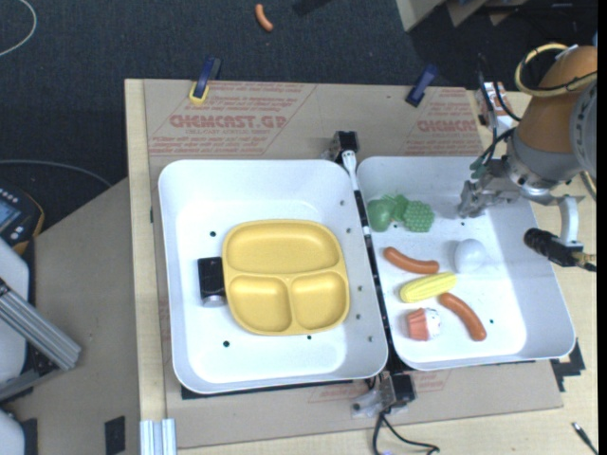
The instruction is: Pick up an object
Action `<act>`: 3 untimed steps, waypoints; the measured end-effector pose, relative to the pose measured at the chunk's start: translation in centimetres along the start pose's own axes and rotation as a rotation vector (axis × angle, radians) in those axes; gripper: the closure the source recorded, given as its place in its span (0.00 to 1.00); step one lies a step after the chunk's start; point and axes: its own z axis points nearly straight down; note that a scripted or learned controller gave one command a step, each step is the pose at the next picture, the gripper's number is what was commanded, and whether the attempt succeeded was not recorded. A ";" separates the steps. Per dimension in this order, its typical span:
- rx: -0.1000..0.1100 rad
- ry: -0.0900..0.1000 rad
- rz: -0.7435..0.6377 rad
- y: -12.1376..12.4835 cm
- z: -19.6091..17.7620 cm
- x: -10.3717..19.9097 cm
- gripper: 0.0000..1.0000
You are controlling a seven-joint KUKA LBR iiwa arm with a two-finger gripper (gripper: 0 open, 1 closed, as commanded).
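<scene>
The right bin [541,335] holds a green broccoli-like toy [399,213], an orange sausage [411,259], a yellow corn cob [428,286], a second orange sausage [462,315], a red and white piece [423,323] and a pale white ball [469,252]. My gripper [473,198] hangs low over the bin's far right part, right of the green toy and above the white ball. Nothing shows between its fingers.
The left bin [180,254] carries a yellow three-compartment plate [285,275] and a small black block [210,279] at its left side. A black clip [345,144] sits where the bins meet at the back. Cables run beside the arm at right.
</scene>
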 end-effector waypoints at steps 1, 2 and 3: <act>-0.007 -0.002 0.001 0.4 -4.8 0.8 1.00; -0.006 -0.002 0.001 1.0 -9.5 0.2 1.00; -0.007 -0.002 0.001 1.1 -13.2 0.2 1.00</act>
